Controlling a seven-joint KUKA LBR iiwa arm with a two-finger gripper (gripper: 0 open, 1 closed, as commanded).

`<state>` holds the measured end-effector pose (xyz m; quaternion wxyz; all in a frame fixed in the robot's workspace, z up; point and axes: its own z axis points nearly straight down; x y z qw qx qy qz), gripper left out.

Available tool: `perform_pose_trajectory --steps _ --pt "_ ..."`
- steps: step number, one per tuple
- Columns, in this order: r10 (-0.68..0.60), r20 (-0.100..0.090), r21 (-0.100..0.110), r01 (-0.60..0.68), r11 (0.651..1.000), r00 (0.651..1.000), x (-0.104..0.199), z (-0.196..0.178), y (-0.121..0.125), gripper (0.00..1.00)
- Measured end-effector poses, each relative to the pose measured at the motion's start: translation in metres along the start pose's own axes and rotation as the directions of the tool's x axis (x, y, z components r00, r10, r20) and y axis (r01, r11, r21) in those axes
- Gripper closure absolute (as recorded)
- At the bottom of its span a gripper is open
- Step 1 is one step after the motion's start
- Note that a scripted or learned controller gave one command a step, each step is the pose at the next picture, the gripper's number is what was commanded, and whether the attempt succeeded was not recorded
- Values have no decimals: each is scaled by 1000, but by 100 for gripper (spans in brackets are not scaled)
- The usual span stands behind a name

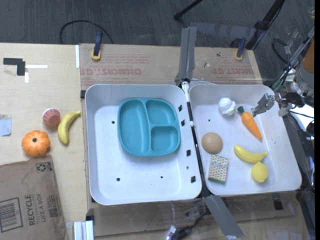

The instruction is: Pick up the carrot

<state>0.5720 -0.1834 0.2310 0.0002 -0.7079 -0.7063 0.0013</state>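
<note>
We see the carrot (251,124) lying in the right bin (290,149), near its far right side. It is orange with a little green top, and it lies at a slant, with the green end pointing up and left. The gripper (264,104) is just above and to the right of the carrot, near the green end. We cannot tell if it touches the carrot, and we cannot tell how it is set, because it is small and blurry.

A white ball-like thing (226,105) sits just left of the carrot's top. Below the carrot lie a yellow banana (248,154) and a lemon (259,172). A brown round thing (212,143) and a small checked box (218,168) sit further left in the same bin.

In the left bin (100,149) we see a blue plate (148,126) with three parts. On the wooden bench (30,99), left of the bins, rest another banana (67,126), a small pumpkin (36,143) and a pink cupcake-like thing (51,117).
</note>
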Motion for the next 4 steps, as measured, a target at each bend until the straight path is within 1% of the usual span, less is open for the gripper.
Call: perform_pose_trajectory --steps 1,2,3,4 --pt "114 -1 1 -114 994 994 -6 117 23 0" --pt "115 -1 0 -115 993 993 -6 108 23 100" --pt "-71 -2 1 71 997 997 65 140 38 100" --pt "-579 1 -3 579 816 816 64 4 -27 100"
